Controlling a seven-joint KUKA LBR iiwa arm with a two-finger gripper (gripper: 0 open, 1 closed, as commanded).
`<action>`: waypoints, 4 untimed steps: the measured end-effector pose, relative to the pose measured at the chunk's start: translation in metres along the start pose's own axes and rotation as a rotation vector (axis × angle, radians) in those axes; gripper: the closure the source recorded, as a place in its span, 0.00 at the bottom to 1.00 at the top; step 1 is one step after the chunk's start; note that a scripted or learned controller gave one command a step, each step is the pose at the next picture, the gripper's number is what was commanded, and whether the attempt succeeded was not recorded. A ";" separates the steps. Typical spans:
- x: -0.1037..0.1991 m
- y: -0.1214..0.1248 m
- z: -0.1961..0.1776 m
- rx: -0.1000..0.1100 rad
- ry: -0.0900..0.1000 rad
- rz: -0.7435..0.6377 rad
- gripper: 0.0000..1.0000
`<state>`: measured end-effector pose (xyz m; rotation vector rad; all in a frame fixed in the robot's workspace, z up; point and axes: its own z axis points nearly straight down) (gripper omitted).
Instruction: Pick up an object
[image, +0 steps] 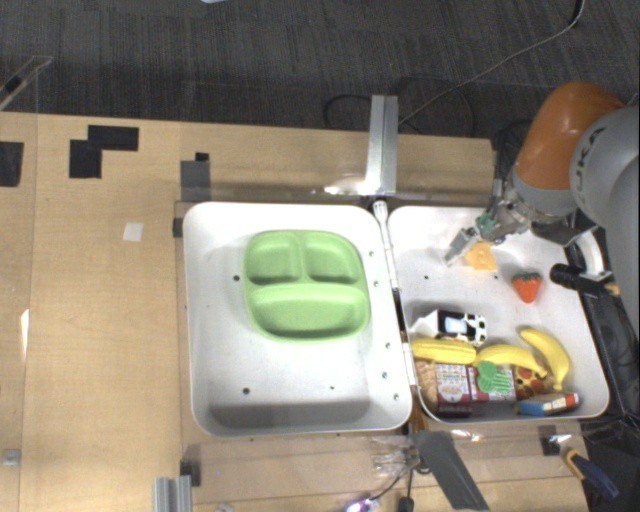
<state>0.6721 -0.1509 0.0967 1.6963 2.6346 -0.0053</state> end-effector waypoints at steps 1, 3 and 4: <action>-0.002 0.004 -0.012 -0.014 -0.013 -0.006 1.00; 0.009 -0.067 -0.087 -0.001 0.007 0.134 1.00; 0.009 -0.067 -0.086 -0.001 0.007 0.133 0.00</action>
